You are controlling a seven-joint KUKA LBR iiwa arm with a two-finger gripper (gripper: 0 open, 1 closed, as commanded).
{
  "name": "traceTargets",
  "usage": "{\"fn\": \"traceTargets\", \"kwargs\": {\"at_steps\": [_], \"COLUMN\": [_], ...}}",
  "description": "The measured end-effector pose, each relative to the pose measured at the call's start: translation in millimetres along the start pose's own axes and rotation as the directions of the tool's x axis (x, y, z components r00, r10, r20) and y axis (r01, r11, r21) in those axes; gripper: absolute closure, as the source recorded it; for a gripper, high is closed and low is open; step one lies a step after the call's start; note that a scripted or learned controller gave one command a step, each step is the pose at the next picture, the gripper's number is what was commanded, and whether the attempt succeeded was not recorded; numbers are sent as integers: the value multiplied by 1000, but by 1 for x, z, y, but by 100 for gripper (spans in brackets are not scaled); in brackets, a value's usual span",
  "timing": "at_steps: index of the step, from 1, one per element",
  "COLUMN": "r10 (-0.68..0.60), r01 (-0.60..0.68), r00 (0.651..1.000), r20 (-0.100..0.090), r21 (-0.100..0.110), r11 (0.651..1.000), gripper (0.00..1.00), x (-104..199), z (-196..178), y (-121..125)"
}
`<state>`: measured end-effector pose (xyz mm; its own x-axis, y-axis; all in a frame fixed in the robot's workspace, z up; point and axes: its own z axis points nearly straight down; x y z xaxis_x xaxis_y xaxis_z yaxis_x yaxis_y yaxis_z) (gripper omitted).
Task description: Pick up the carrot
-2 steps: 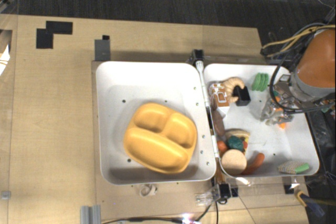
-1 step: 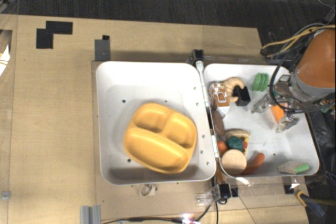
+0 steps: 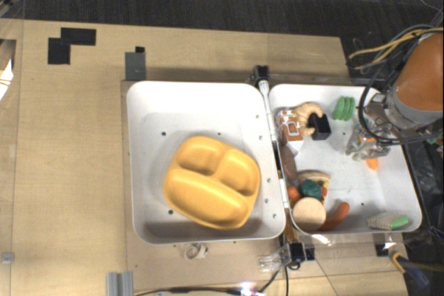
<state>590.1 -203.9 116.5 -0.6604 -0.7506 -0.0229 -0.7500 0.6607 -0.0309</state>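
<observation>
**Clamp at the near edge, carrot at the far right under the gripper**

Cabling and a small black clamp [image 3: 297, 253] sit at the near edge of the bench, at the foot of the wall between the two bins. At the left stands the left bin [image 3: 149, 97], and a big yellow loaf-shaped toy [image 3: 211, 180] takes up most of its floor. Across the dividing wall is the right bin [image 3: 388, 184], with a cluster along its left side. That cluster holds a beige ball [image 3: 309, 213] in the near corner, with a reddish-orange oblong piece [image 3: 338, 213] just beside it, lying on a slant; a green ridged piece [image 3: 344, 108] lies towards the far wall. A grey-and-green piece [image 3: 388, 222] lies in the near right corner.

Further right, the gripper [image 3: 365, 147] hangs low over the right side of this bin; the arm [image 3: 420, 83] comes in behind it with its orange band showing. A small bright orange bit, which I take to be the carrot [image 3: 372, 164], lies just on the near side of the gripper, touching it or very nearly so; the carrot is well apart from the cluster.

Too little of the carrot shows to tell its long axis. Whether the jaws are wide, narrow or closed on it cannot be told at this angle, so no grasp can be claimed. My judgement is that the gripper is already at its target and the next move turns on closing and lifting, not on travel.
</observation>
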Motion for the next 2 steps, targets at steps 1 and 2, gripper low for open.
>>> {"fn": "traceTargets", "kwargs": {"at_steps": [1, 2], "r10": [0, 1], "r01": [0, -1], "r00": [1000, 1000], "r20": [0, 7], "r21": [-1, 10], "r11": [1000, 1000], "gripper": [0, 100], "x": [0, -3], "z": [0, -13], "y": [0, -3]}}
